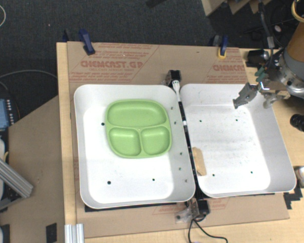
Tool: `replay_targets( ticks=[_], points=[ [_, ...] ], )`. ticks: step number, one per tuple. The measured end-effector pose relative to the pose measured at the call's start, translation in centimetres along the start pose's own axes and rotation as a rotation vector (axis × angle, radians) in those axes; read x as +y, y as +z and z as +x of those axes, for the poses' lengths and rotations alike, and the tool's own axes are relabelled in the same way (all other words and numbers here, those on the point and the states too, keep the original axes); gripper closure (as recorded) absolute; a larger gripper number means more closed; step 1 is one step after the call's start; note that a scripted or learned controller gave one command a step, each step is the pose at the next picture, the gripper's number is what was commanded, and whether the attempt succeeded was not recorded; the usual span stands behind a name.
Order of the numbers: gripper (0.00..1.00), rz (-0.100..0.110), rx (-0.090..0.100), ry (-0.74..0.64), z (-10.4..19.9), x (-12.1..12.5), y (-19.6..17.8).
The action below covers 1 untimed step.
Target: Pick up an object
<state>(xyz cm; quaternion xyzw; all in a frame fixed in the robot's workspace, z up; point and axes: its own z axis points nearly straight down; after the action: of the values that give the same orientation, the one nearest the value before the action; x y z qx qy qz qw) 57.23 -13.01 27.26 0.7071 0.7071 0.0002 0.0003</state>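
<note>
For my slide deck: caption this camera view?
Gripper hovers above the right bin; a green divided plate lies in the left bin.

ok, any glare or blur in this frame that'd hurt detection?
Camera view: even lighting and mostly sharp; white bins look bright and low in contrast, the green plate stands out cleanly with soft shadows in its compartments, and the claw at upper right looks slightly soft.

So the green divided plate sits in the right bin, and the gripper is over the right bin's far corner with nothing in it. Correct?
Not quite. The camera view shows the plate in the left bin, not the right one. The rest holds: the gripper is over the right bin's far corner with nothing between its fingers.
</note>
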Motion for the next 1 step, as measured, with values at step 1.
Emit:
replay_targets(
  ticks=[1],
  points=[
    [0.0,-0.001,0.003,-0.009,9.79,-4.4,-4.75]
  ],
)
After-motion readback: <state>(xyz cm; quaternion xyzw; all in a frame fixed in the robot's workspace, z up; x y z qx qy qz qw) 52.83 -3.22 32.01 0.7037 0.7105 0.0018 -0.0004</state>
